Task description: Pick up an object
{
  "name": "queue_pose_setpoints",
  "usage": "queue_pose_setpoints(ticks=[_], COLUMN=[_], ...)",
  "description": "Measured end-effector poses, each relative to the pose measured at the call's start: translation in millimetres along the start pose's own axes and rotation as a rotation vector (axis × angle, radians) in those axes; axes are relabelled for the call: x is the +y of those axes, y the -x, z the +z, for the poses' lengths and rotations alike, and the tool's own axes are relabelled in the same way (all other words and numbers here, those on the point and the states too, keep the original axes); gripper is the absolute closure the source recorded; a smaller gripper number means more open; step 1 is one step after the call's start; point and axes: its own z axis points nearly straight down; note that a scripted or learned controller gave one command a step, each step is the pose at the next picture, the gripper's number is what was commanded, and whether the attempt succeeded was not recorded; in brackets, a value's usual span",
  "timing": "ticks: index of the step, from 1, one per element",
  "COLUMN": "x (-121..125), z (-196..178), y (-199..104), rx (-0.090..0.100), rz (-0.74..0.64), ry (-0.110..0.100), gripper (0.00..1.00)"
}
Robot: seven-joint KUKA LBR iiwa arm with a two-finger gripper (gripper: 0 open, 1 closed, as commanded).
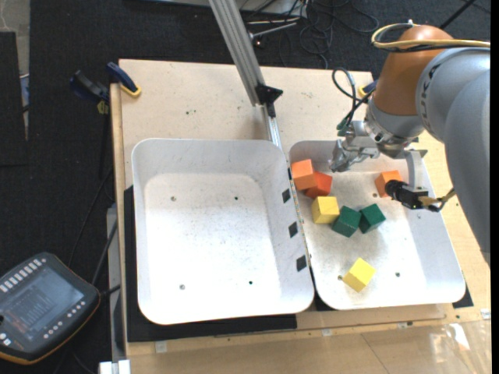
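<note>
The right bin (421,275) holds several blocks. Two orange blocks (311,178) sit stacked near its back left corner, with a yellow block (325,209) just in front of them. Two dark green blocks (358,218) lie touching near the middle. Another yellow block (359,273) rests toward the front. A further orange block (387,184) lies at the right, partly behind a black part of the arm. My gripper (341,162) hangs over the back of this bin, just right of the orange pair, with nothing seen between its fingers.
The left bin (209,224) lies beside the right one. A slanted metal pole (238,37) runs from the top down to the bins' shared back edge. A teach pendant (39,306) sits at the lower left. Clamps (105,84) grip the bench's back left corner.
</note>
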Motion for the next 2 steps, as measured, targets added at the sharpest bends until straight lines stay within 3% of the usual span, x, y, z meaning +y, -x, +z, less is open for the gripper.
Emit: queue_pose_setpoints(ticks=[2], x=[0.1], z=[-99.8], y=[7.2], rx=[0.002], rz=[-0.001], ry=[-0.004], gripper=[1.00])
